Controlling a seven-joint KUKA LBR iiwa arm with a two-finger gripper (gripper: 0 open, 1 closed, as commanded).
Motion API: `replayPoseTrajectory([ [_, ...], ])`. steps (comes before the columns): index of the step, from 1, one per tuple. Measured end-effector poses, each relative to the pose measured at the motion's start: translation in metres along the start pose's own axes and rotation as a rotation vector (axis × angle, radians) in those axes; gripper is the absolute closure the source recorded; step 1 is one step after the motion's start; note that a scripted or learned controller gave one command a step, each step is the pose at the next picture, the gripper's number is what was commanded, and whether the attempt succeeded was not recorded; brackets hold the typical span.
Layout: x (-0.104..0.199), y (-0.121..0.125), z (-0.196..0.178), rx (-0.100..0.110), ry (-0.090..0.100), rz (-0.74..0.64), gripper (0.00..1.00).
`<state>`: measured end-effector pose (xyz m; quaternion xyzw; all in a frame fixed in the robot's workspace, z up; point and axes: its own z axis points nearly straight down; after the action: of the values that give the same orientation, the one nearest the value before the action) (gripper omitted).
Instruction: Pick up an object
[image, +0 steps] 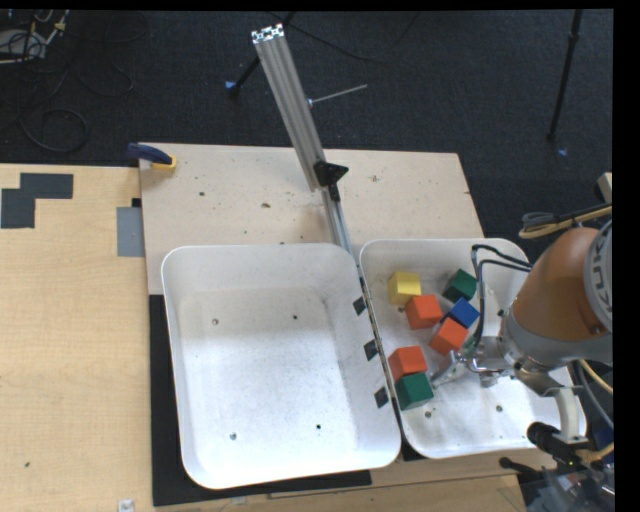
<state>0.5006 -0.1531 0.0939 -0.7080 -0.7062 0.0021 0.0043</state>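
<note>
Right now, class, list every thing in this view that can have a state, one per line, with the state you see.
Left bin: sits flat, holds no blocks.
Right bin: holds all the blocks.
Yellow block: resting alone.
Upper green block: resting, untouched.
Blue block: beside an orange block.
Lower green block: against the orange block above it.
Gripper: low among the blocks; grasp hidden.

light: even, overhead, bright | shadows: soft, faint | glare: white bins (270, 460) slightly washed out | focus: mildly soft throughout

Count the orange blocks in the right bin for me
3: one under the yellow block, one by the blue block, one above a green block. The arm may hide more.
</note>
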Motion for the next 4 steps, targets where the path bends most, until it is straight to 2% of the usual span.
replayPoseTrajectory([
  [1, -0.002, 0.000, -0.013, -0.004, -0.001, 0.007, 1.00],
  [2, 0.000, 0.010, -0.061, -0.011, -0.003, -0.003, 1.00],
  [3, -0.006, 0.008, -0.104, -0.011, -0.004, -0.004, 1.00],
  [4, -0.007, 0.008, -0.113, -0.009, -0.003, -0.005, 1.00],
])
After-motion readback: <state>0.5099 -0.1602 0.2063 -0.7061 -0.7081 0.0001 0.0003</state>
